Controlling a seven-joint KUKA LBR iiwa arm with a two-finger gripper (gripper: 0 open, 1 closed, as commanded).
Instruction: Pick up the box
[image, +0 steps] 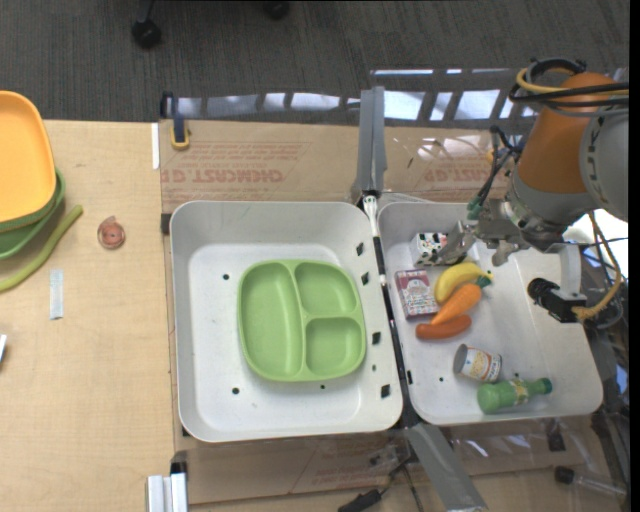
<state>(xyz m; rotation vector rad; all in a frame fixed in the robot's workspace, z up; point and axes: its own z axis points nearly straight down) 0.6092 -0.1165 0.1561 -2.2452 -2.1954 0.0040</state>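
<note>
So the small dark-red flat box (415, 293) lies near the right white bin's (560, 360) left wall, beside the yellow banana (458, 276). The two-finger gripper (478, 243) hovers up-right, fingers apart, nothing held. Looks like approach stage; next it probably needs shifting left and descending.

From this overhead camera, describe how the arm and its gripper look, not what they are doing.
The arm is bulky and rounded, grey with a broad orange band above the wrist. Black and yellow cables loop over its top and thinner dark cables trail down its side. The gripper at its end is a small grey metal assembly, too blurred for finer detail.
</note>
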